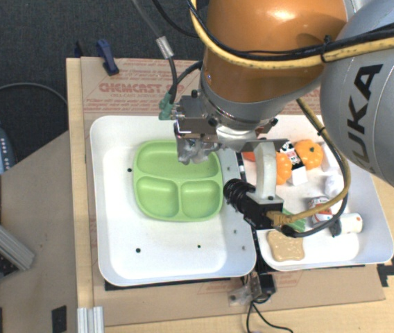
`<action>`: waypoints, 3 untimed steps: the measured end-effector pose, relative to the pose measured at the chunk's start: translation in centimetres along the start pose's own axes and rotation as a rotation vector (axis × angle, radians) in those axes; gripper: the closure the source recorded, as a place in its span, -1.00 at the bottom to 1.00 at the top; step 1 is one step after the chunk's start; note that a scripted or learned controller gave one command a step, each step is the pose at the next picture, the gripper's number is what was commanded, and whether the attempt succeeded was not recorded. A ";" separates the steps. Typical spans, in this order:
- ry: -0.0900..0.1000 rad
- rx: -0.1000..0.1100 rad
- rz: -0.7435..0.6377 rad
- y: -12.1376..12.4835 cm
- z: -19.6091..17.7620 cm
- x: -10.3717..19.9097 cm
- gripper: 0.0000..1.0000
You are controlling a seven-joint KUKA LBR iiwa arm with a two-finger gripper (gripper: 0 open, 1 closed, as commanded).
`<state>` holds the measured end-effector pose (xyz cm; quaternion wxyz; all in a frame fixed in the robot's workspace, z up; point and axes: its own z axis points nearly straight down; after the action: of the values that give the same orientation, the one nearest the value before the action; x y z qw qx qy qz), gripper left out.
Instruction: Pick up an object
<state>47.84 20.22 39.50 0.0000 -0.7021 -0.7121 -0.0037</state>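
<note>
A light green divided plate lies in the left bin. My gripper hangs over the plate's upper right part, near the rim, with nothing seen between its fingers. The right bin holds several small things: an orange toy, a tan biscuit-shaped piece, a white tube and a black-and-white item. The arm's orange band and grey body cover the top of the right bin.
Both bins rest on a cardboard sheet with red print. A blue clip lies at the sheet's back left edge. The left bin's white floor around the plate is bare.
</note>
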 end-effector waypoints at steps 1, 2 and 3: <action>-0.011 0.017 0.022 -0.2 9.0 -7.5 1.00; -0.010 0.019 0.023 1.3 21.7 -13.6 1.00; 0.002 -0.015 0.007 3.3 -2.3 -6.6 1.00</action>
<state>51.18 13.67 41.82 -0.0048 -0.7046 -0.7095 -0.0097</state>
